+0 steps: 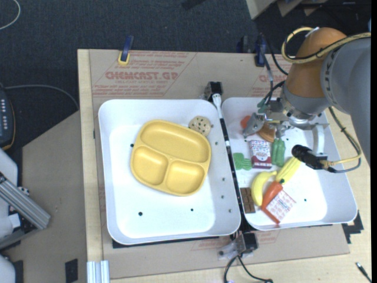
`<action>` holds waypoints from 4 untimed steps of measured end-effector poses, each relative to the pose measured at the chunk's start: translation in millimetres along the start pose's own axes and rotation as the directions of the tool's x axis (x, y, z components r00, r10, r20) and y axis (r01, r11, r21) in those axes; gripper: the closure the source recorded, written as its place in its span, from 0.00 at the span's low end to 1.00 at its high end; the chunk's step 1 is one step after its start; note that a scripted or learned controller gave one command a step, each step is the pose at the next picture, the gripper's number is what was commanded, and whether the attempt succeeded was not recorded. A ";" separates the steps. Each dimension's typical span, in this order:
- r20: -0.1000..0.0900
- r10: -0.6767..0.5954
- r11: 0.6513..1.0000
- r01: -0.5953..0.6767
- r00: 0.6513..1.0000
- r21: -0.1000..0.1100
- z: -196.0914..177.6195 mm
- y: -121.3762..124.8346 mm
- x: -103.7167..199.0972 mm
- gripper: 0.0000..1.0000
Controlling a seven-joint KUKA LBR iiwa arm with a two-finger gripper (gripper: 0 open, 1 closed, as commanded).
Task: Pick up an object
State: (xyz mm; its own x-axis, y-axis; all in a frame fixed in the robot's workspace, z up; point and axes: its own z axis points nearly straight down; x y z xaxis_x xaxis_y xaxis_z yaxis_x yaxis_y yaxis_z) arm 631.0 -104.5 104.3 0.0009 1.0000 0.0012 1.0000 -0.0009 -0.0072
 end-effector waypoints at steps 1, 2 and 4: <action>0.001 -0.001 1.000 0.001 1.000 -0.003 20.4 0.0 0.4 0.00; 0.001 0.000 1.000 0.000 1.000 -0.007 8.6 0.7 0.5 1.00; 0.003 -0.002 1.000 0.002 1.000 -0.014 -86.8 13.3 4.4 1.00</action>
State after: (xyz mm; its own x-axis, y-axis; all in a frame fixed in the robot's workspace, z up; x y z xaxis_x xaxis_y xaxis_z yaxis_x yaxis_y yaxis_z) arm 645.0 -100.2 191.0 -0.0015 1.0000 -0.0013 1.0000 0.0015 0.0066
